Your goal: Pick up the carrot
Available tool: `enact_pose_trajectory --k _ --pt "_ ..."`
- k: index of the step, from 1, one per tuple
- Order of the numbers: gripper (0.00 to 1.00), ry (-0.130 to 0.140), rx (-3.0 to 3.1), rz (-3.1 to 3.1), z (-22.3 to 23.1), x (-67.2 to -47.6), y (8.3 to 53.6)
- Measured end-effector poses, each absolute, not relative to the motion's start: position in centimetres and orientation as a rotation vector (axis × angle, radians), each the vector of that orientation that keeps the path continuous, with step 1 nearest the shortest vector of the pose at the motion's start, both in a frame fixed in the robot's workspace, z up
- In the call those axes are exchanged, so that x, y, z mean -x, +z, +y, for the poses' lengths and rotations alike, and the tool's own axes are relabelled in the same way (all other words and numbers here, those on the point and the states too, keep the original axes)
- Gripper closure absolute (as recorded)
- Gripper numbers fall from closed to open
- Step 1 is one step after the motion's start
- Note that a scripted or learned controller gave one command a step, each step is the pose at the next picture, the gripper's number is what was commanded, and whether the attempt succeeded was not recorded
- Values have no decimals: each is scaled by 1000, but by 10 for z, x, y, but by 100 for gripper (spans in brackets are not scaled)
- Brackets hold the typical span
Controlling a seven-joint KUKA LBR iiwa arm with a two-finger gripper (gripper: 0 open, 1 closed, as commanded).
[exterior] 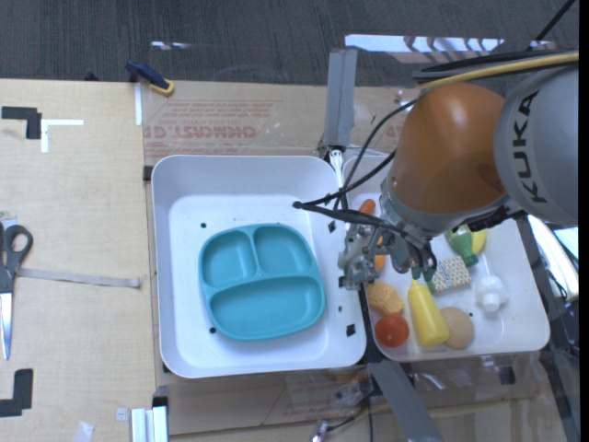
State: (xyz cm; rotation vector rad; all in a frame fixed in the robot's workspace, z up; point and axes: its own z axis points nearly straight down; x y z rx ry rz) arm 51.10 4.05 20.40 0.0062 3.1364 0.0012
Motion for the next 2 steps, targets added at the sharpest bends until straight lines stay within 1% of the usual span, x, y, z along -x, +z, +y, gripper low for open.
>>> enact_pose_trajectory --k 1,2 --pt "100 0 412 3108 20 -505 275" --pt "100 1 712 3057 40 -508 192"
